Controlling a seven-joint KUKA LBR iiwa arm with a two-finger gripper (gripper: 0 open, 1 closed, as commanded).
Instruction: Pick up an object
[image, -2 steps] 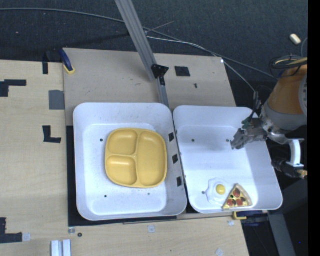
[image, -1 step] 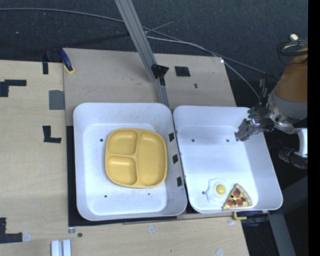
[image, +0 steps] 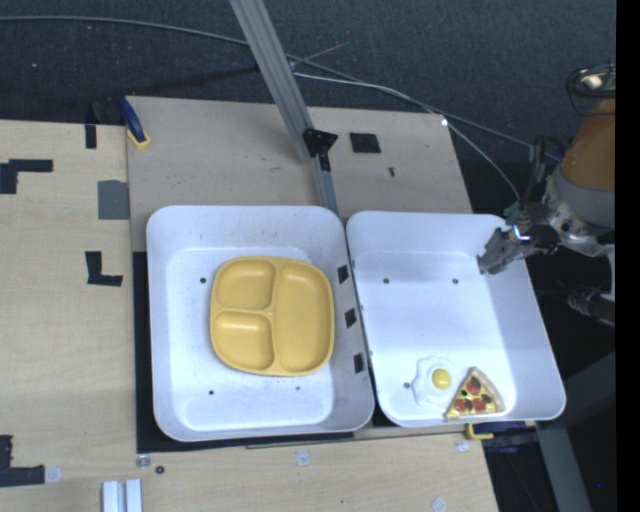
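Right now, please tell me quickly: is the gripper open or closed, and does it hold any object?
Gripper: open or closed cannot be told; it is over the right bin's upper right edge, with no object seen in it.

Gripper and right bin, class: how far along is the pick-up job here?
Done: nothing lifted. The fried egg and pizza slice lie in the right bin's near corner. In hand: the gripper hovers over that bin's far right edge. Left: descend, grasp, lift.
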